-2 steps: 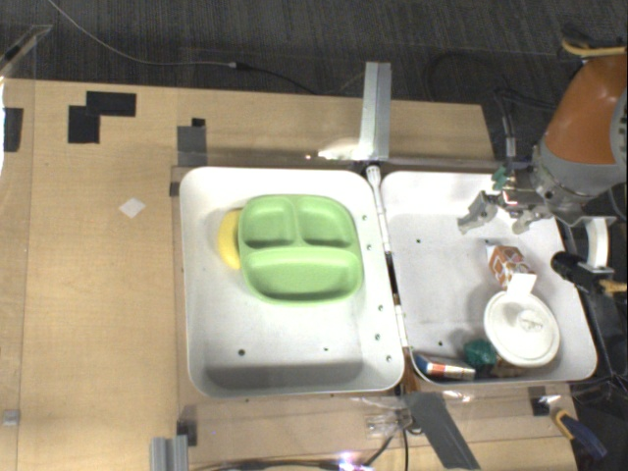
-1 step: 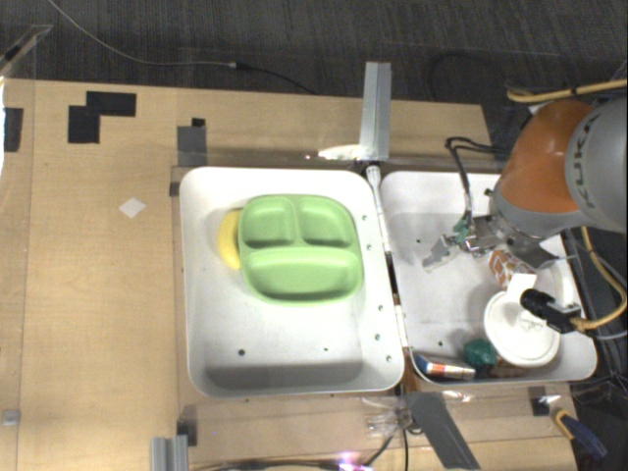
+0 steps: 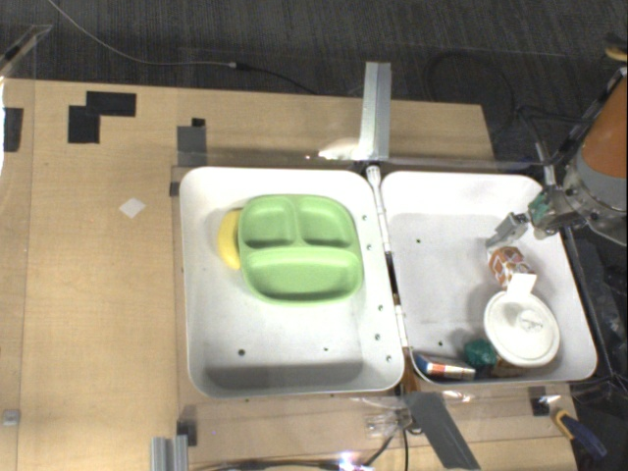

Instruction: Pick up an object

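— The jaws, can you see them? The gripper [image 3: 515,226] hangs low over the right bin [image 3: 432,263], near its far right wall, and I think the two grey fingers stand a little apart, with nothing between them.

— Yes, apart, I agree. Why there?

— Probably because the objects lie crowded in that corner. Just under the fingers is a small brown patterned thing [image 3: 506,261], and beside it a white round cup [image 3: 522,328]; a dark green piece [image 3: 480,352] and a marker [image 3: 444,368] rest along the near wall.

— And the green divided plate [image 3: 297,246]?

— It lies in the left bin [image 3: 285,361], covering something yellow [image 3: 228,240]. Harder to grasp, I suppose.
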Controlling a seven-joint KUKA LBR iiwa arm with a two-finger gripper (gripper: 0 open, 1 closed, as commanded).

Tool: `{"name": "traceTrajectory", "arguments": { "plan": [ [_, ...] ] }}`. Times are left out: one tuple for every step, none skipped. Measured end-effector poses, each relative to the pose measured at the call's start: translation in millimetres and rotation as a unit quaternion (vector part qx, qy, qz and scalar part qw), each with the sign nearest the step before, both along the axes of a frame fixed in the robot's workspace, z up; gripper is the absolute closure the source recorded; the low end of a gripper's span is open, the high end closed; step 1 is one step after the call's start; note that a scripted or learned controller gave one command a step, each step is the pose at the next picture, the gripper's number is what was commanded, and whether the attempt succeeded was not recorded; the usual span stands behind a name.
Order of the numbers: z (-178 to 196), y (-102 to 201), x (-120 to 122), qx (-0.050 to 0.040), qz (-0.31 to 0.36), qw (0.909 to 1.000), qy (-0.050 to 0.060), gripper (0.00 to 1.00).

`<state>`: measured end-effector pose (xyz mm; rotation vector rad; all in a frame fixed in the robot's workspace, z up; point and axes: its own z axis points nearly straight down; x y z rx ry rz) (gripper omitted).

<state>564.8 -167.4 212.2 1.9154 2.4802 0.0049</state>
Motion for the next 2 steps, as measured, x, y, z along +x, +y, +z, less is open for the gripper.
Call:
{"name": "traceTrajectory", "arguments": {
  "plan": [
    [-83.6,-38.2,0.2,0.0011,-0.042,0.9991,0.003,0.00],
    [-125.4,-37.4,11.9,0.0000,0.048,0.9989,0.000,0.00]
  ]
}}
